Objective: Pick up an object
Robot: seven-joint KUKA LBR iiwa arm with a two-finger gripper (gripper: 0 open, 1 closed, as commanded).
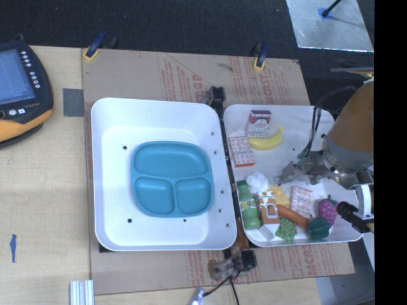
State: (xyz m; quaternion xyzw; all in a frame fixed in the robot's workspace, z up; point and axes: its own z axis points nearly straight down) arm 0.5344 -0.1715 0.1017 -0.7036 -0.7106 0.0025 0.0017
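While the arm (353, 135) leans in from the right over the right bin (318, 114), its tool (294, 171) hangs low above the bin's middle, grey fingers pointing left toward the toys. Whether the tool is released or clenched I cannot tell, since the fingers blur into a dark tangle; nothing shows between them.

The objects lie all around that tool. Up and to its left a yellow banana (267, 141) curves on the bin floor, with a small red-and-white box (258, 123) just above it and a pink-and-white carton (241, 150) beside it, against the left wall. Just below the tool lies a white card with red print (301, 199), nearly touching the fingers. Left of that, a white crumpled piece (257, 182) sits above a green bottle (248, 211) and an orange-and-white pack (268, 208), with a bit of yellow (280, 196) between pack and card. Along the bin's near edge lie an orange carrot (294, 216), a green broccoli-like piece (286, 229), a dark green pepper shape (318, 228) and purple grapes (327, 210), packed close together.

The left bin (105, 170) holds a blue divided plate (172, 177), well apart from the tool. Both bins rest on a brown board (165, 75) on the table (38, 196); a handheld control pad (19, 84) lies at the table's left end.
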